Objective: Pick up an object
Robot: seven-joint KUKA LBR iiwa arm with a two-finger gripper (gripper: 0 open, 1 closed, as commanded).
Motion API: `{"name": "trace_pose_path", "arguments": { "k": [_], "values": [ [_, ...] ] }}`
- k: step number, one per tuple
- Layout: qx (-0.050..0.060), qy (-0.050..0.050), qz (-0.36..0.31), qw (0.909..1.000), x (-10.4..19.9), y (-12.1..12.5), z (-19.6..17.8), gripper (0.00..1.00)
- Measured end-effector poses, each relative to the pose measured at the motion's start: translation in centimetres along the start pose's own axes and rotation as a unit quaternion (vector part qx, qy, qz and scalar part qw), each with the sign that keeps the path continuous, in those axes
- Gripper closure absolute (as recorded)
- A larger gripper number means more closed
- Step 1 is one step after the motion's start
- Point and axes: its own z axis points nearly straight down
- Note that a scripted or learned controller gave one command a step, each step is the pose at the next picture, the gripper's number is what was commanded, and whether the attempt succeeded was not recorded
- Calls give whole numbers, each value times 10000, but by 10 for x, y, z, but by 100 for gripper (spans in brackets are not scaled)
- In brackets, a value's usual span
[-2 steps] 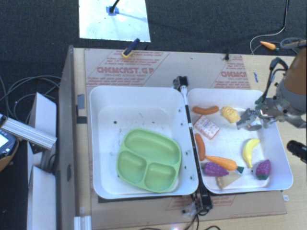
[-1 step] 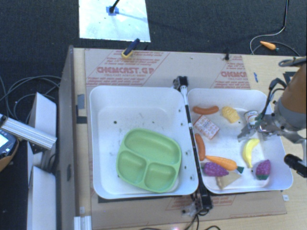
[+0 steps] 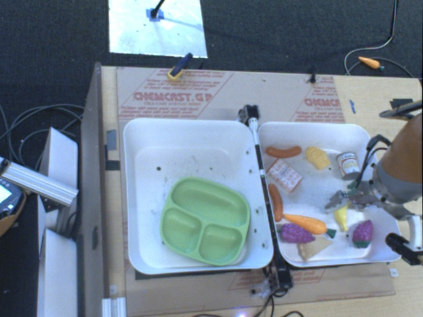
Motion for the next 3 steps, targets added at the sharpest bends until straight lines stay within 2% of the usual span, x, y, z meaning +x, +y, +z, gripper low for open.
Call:
{"name": "trace_pose_path", "arguments": {
  "k": [1, 2, 3],
  "values": [
    [-13, -2, -6, 10000, 0, 1, -11, 100],
    [-12, 7, -21, 10000, 81, 23, -76, 100],
    [-9, 9, -17, 10000, 158, 27, -129, 100]
  ]
}}
